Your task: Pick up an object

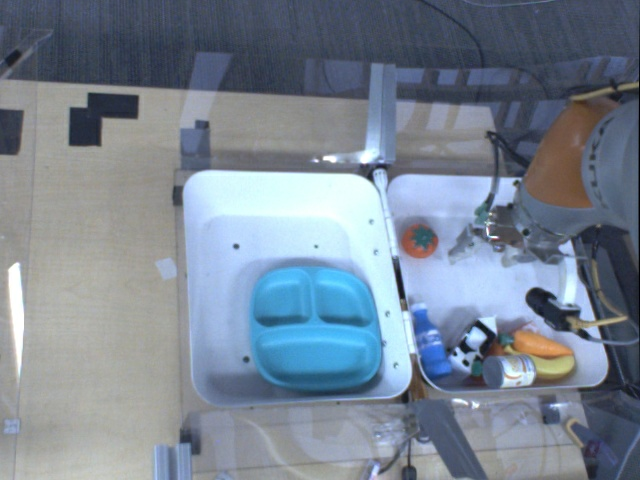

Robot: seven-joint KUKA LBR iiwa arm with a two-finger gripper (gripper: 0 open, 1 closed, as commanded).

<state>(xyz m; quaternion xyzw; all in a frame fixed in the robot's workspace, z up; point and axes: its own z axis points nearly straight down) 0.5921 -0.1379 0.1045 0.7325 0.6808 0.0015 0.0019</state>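
My gripper (492, 252) hovers over the upper middle of the right bin (450, 196), open, with nothing between its fingers. A red-orange round toy with a green top (420, 240) lies just left of it, apart from the fingers. Along the right bin's front edge lie a blue bottle (430, 340), a black-and-white toy animal (471, 345), a small can (508, 371), an orange carrot-like piece (540, 344) and a yellow banana-like piece (556, 367).
A blue divided plate (315, 326) sits in the front half of the left bin (280, 203). A metal divider post (381, 118) stands behind the bins where they meet. The arm (575, 168) comes in from the right.
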